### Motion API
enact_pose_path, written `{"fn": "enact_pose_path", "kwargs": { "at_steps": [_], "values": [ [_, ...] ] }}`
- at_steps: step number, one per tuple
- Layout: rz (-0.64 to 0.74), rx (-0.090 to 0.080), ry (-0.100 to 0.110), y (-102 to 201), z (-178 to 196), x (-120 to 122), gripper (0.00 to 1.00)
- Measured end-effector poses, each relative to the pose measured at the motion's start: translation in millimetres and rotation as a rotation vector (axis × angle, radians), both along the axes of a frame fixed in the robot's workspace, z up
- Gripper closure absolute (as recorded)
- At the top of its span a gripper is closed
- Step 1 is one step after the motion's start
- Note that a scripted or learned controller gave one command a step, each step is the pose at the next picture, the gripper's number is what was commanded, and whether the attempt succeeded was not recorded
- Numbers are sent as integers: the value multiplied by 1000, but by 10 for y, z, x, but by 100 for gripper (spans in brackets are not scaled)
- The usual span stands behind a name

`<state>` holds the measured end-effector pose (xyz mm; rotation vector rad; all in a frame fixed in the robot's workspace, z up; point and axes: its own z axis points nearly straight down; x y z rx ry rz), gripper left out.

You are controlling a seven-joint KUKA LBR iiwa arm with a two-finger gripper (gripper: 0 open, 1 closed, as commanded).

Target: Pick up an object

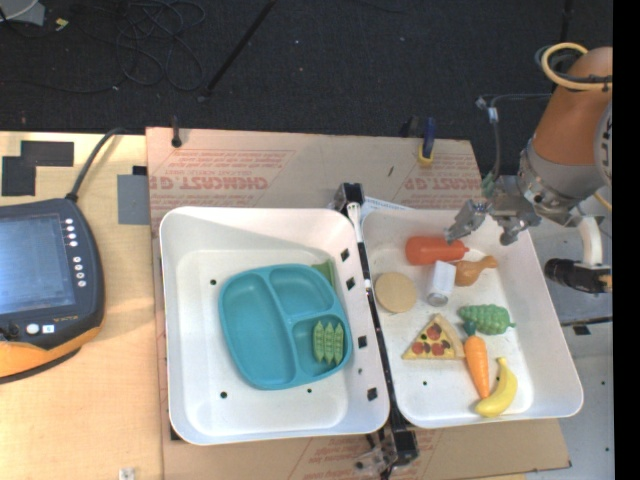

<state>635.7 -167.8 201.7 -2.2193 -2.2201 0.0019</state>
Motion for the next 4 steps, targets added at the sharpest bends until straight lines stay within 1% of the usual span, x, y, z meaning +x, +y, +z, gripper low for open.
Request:
{"fn": "enact_pose_path", "kwargs": {
  "at_steps": [1,2,3,4],
  "values": [
    [3,1,3,401,-1202,69,0],
    [1,3,9,383,-1047,66,100],
    [2,2,10,383,-1051,65,0],
    [1,3,11,375,-951,63,100]
  ]
}}
